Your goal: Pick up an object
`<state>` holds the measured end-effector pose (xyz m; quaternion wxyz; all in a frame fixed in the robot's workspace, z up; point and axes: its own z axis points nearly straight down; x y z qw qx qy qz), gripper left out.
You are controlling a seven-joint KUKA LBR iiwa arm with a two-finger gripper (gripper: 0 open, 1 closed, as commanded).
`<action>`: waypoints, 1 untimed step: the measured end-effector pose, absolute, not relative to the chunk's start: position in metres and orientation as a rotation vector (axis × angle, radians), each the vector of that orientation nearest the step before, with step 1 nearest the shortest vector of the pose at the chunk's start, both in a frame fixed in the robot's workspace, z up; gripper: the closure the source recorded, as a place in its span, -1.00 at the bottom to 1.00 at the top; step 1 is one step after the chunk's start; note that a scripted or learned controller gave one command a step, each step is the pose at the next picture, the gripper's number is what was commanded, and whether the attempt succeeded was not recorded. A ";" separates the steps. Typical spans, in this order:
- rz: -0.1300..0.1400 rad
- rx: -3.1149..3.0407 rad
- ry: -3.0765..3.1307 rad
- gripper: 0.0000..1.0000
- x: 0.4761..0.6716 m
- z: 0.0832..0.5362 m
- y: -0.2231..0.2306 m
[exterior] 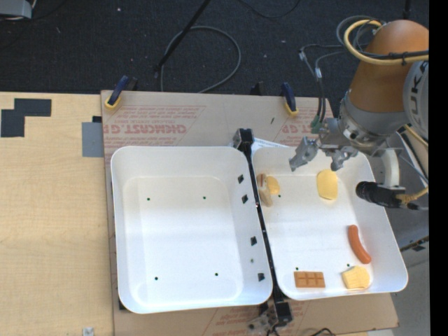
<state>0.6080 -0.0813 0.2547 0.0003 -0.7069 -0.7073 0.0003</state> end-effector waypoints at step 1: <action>0.015 -2.220 -2.209 -1.00 0.572 0.106 -0.138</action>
